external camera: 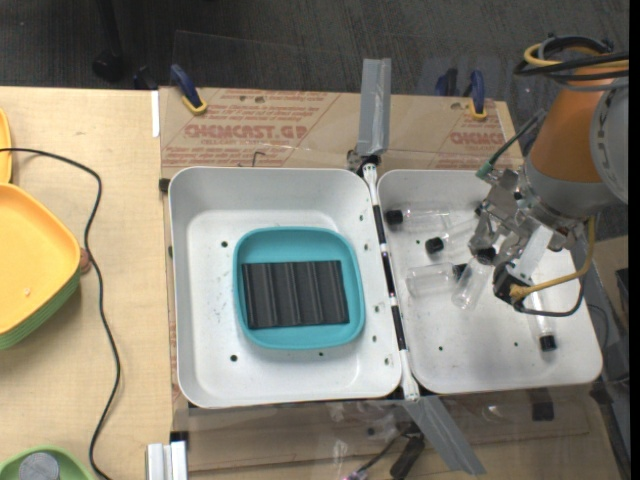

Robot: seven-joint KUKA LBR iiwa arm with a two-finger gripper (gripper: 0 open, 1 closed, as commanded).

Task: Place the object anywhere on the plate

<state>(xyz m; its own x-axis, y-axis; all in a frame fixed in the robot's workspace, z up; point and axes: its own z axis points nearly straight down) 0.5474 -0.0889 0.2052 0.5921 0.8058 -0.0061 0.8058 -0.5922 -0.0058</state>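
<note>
Nearest the camera, along the bottom edge, a grey-green round object (35,465) and a pale metal bracket (165,459) are cut off by the frame, so neither can be identified.

Two white bins sit side by side on the bench. Inside the left bin (195,298) lies one teal plate (298,288) with a dark ribbed centre panel. The right bin (560,363) holds clear plastic objects that are hard to make out against the white floor: one clear bottle-like piece (466,283) with a dark cap lies just below the gripper, another faint clear piece (425,284) lies beside it, and a third (425,211) sits near the bin's upper left. Several small black caps (434,245) are scattered about; one more (547,343) lies near the lower right.

One gripper (497,251) hangs over the right bin, close above the clear bottle-like piece. Its fingers blend with cables and clear plastic, so it cannot be told whether they are parted or closed, nor whether anything sits between them.

Behind the bins, a cardboard sheet (260,128) carries red printing that reads roughly "CHEMCAST GP". Two clamps (187,86) pin it down. At far left, stacked yellow dishes (35,268) are cropped by the frame.
</note>
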